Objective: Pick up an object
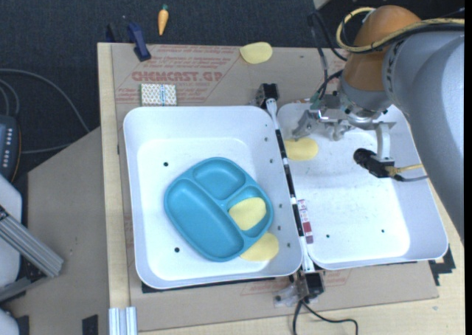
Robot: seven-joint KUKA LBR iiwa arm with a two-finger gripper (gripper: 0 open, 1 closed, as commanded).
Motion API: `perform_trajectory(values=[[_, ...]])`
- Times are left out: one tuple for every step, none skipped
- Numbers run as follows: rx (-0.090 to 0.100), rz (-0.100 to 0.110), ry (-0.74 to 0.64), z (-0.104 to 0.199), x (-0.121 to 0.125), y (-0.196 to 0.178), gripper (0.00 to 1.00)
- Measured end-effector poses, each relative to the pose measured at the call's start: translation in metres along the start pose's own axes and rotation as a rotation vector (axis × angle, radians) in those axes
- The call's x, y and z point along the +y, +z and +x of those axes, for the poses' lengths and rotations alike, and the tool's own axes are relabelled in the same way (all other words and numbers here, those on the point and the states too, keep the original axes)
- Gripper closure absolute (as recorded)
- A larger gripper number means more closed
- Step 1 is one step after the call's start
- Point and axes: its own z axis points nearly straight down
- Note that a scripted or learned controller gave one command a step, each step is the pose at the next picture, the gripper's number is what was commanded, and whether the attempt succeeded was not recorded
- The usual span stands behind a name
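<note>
Your gripper (324,121) hovers over the right bin's (369,230) far-left corner; you can't tell how it is set. The yellow piece (302,150) lies just below it, near the divider (apart or touching is unclear). The blue tray (210,212) sits in the left bin (147,149).

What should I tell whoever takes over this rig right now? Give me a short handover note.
Claw: low over the back left corner of the right bin; whether it is open or shut cannot be told, and nothing shows in its grip.
Things: one yellow piece lies in the right bin just in front of the claw. In the left bin, a blue divided plate holds a second yellow piece; a third lies against the plate's front edge. Another yellow piece sits on the bench behind the bins.
Done: nothing lifted.
Left: grasp an object, likely the nearest yellow piece, and raise it.
</note>
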Motion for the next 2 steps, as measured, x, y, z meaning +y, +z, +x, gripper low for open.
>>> perform_trajectory(values=[[0.0,0.0,0.0,0.0008,0.0,0.0,0.0],[0.0,0.001,0.001,0.0021,-0.0001,0.0,0.0]])
